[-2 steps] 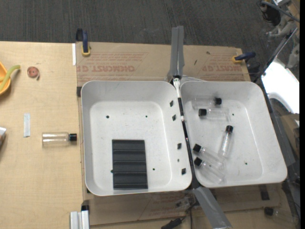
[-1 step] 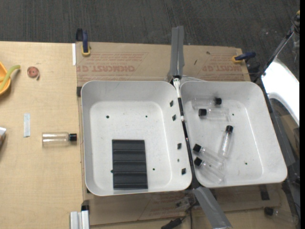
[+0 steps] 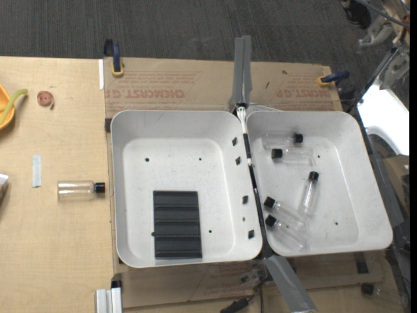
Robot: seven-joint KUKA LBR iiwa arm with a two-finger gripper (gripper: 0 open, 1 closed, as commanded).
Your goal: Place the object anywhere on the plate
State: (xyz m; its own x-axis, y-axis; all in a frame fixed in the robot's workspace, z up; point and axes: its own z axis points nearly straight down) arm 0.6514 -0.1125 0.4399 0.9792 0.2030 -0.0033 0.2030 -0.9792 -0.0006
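A black ribbed plate (image 3: 176, 224) lies flat in the front middle of the left bin (image 3: 130, 142). Several clear vials with black caps lie loose in the right bin (image 3: 352, 175). Two lie near its back, one (image 3: 290, 138) just behind the other (image 3: 291, 154). A third vial (image 3: 307, 193) lies in the middle. Two more vials (image 3: 281, 209) (image 3: 288, 231) rest against the front left wall. Part of the arm with its cables (image 3: 374, 8) hangs at the top right corner, outside and behind the bins.
On the wooden bench left of the bins lie a clear vial (image 3: 78, 188), a white strip (image 3: 36, 171), a small red disc (image 3: 44, 98) and an orange object (image 3: 5, 107) at the edge. Clamps (image 3: 115, 57) (image 3: 331, 79) hold the cardboard behind the bins.
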